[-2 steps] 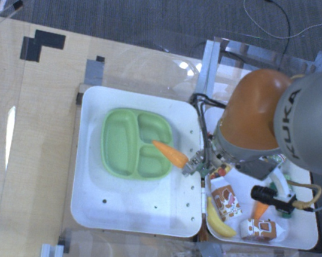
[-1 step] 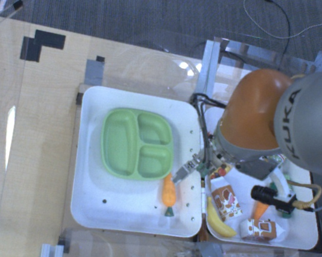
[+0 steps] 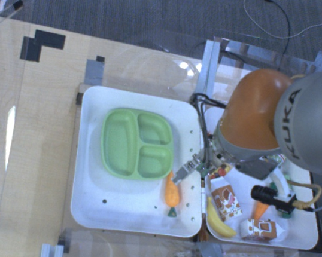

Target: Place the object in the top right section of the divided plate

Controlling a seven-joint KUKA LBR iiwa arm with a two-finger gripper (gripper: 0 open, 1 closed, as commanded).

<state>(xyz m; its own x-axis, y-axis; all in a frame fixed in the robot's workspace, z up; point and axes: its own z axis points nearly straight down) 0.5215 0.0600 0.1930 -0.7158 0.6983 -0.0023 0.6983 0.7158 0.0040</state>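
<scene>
**Carrot beside the plate, tool above it**

Nearest the camera, a banana (image 3: 219,221) and two small packets (image 3: 226,202) were seen in the right bin (image 3: 307,239). On the floor of the left bin (image 3: 123,216), an orange carrot (image 3: 172,194) was found lying just beside the lower right corner of the green divided plate (image 3: 137,144), outside its sections. The tool (image 3: 187,169) was placed just above the carrot; whether it was apart or together cannot be told.
</scene>
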